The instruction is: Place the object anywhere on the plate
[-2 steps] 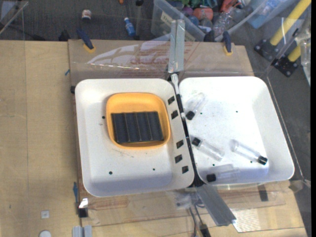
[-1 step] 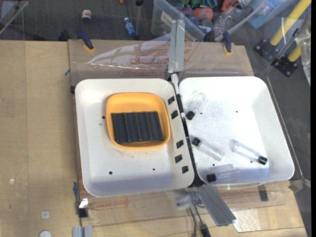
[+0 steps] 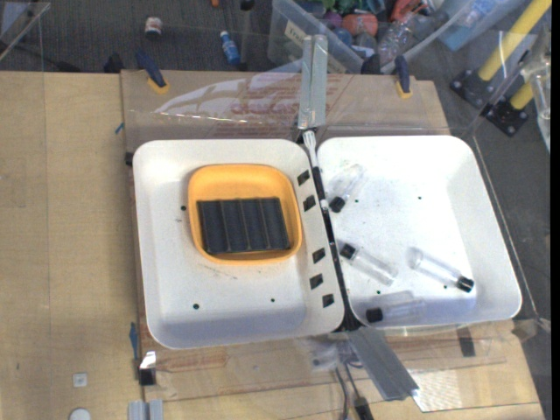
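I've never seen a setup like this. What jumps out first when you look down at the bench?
The orange plate in the left bin grabs the eye, with a dark ribbed block lying on it. In the right bin lie several clear tubes with black caps. Behind the bench stands a tub of colourful odds and ends.

Light was even and fairly bright, falling from overhead, so the two white bins (image 3: 402,160) looked washed out and shadows stayed short and soft under their rims. A clear sheet (image 3: 254,103) behind the bins carried faint streaky glare. The picture was soft and grainy throughout, and the clear tubes (image 3: 437,271) in the right bin nearly melted into the white.
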